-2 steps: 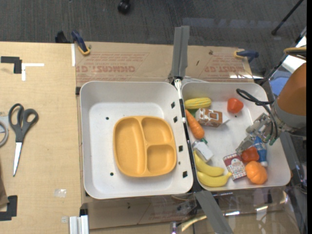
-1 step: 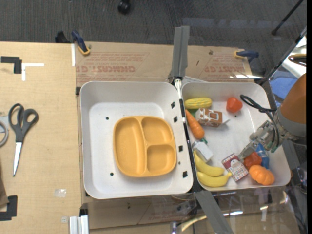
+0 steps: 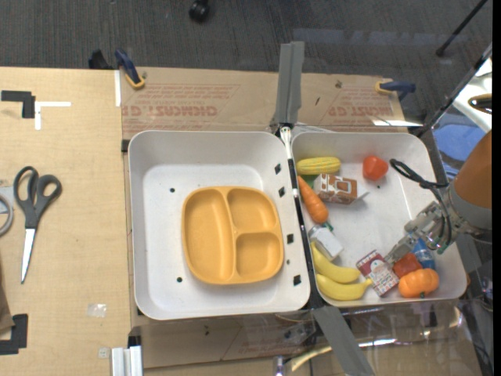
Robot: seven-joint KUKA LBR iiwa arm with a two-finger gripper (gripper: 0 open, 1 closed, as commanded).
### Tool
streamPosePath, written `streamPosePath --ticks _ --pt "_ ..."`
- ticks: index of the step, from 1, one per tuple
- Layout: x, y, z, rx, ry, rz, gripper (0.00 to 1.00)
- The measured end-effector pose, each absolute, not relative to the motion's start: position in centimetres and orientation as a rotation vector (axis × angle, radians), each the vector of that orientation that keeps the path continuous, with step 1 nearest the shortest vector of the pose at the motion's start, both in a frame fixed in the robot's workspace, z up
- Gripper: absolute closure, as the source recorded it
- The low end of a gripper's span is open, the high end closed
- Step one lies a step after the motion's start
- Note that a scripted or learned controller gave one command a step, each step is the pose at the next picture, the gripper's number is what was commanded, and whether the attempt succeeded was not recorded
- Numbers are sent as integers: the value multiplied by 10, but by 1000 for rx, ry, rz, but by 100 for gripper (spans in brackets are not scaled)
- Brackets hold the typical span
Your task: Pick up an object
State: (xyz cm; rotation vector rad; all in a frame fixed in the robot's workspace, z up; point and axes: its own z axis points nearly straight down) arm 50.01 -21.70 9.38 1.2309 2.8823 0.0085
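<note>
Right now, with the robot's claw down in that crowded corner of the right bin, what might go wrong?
The gripper sits low among tightly packed items: a red carton, an orange fruit and something blue. It might close on two at once, or nudge one aside and come up with nothing. The bananas lie close by and could get shoved. The right bin wall is near, so a push could jam things against it.

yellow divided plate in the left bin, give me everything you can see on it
The yellow divided plate looks like moulded plastic, a rounded rectangle with a raised rim and three compartments: one long section on its left, two smaller ones on its right. It lies flat and upright near the middle of the left bin, turned slightly askew to the bin's walls and apart from them. Nothing sits in its compartments.
</note>
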Motion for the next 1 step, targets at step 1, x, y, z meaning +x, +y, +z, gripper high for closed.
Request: streamPosePath --ticks 1 --pt "502 -217 104 1224 2881 7 100"
